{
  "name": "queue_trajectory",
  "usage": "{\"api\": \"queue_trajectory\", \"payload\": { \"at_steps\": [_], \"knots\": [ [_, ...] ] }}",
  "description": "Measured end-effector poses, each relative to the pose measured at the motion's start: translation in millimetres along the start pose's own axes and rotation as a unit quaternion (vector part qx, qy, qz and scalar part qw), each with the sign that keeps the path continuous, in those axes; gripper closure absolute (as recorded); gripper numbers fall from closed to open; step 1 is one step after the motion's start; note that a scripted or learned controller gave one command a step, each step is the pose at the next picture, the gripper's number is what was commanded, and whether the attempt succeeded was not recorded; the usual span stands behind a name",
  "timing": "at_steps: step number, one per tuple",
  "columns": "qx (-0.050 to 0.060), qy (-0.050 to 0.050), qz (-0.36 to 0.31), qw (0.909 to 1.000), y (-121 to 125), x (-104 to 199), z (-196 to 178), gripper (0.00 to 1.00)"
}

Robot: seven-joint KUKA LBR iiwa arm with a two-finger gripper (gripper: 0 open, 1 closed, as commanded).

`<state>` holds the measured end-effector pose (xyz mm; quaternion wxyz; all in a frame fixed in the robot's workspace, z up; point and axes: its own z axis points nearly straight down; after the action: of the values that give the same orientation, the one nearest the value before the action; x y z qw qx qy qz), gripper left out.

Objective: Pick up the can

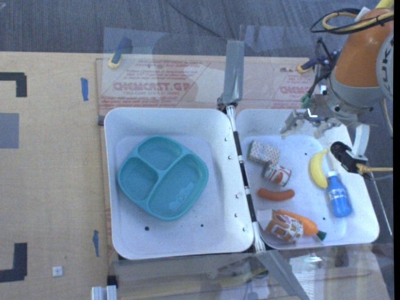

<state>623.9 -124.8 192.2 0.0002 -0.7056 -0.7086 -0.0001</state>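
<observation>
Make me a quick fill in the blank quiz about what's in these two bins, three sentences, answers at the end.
1. The teal plate lies in the ____ bin.
2. The can lies between the box and the ____.
3. The blue bottle lies just below the yellow ____.
4. The gripper hovers over the right bin's ____ edge.

Missing words: left; sausage; banana; far.
</observation>
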Motion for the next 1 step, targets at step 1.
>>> {"api": "queue_trajectory", "payload": {
  "at_steps": [1],
  "knots": [
    [-0.001, 0.0, -0.043, 0.9991, -23.9, 22.5, 97.3, 0.0]
  ]
}}
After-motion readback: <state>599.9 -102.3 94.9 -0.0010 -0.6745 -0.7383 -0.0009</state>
